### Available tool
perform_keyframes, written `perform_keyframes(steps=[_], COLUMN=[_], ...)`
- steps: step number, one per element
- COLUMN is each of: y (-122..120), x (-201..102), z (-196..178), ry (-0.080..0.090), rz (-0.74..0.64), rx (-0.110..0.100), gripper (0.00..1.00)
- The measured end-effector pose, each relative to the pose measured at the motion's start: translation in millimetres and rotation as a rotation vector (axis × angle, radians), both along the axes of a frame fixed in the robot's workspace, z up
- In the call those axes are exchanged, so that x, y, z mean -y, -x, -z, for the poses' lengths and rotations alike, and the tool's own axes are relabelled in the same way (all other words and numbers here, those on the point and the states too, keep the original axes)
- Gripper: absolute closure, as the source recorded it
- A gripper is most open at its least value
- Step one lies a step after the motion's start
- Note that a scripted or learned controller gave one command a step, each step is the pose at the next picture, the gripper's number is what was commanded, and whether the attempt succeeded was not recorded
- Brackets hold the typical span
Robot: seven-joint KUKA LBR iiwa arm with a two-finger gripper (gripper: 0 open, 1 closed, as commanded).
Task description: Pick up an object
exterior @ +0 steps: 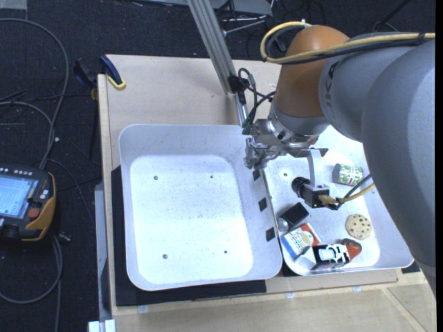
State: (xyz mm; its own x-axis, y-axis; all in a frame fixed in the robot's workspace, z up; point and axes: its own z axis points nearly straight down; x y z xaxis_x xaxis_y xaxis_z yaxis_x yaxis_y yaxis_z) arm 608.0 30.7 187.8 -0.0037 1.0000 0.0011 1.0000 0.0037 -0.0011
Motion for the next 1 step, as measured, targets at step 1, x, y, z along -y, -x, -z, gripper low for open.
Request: perform_keyframes(steps=[1], y=[49.4], x=[-41.1], z=[-0.5], ry=[0.0], rz=[0.0], rx=[0.001], gripper=[1.0])
